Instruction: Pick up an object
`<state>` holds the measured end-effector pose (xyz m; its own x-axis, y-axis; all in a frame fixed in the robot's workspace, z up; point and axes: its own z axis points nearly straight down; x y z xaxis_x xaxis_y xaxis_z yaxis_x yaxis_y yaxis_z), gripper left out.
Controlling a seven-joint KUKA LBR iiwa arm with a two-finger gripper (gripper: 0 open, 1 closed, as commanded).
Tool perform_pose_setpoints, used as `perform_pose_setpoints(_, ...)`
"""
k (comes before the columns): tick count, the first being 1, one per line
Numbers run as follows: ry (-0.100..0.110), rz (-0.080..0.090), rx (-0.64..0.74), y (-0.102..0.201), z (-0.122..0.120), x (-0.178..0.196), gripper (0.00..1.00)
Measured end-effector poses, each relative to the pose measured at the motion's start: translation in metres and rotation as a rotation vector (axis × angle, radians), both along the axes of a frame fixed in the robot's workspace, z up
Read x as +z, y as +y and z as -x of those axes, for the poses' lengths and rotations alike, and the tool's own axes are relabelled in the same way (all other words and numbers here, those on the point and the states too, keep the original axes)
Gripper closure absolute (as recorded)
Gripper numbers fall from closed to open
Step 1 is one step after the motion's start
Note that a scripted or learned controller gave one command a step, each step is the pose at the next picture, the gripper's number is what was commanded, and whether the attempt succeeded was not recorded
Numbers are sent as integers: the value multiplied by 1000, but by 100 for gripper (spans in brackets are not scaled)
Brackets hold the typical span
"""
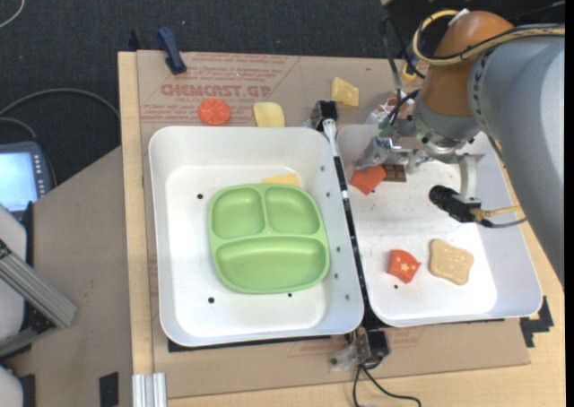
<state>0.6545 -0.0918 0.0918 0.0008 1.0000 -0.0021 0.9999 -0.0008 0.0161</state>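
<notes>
Gripper low over the orange piece, grasp unconfirmed

We see the gripper [381, 161] beside the orange piece [367, 180] in the right bin [502, 302], near the divider; we cannot tell its state. Crowding the wall could make it slip off.

Both white bins [170, 217] look like smooth, slightly glossy plastic, and the green tray [267, 238] in the left one is smooth matt plastic. The desk [143, 100] top is matt brown cardboard with red print. The arm [520, 91] shell is smooth grey, its orange band [462, 56] glossy.
</notes>
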Motion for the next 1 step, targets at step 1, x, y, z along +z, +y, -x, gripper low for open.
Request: perform_pose_setpoints(1, 7, -1, 3, -2, -15, -2, 0)
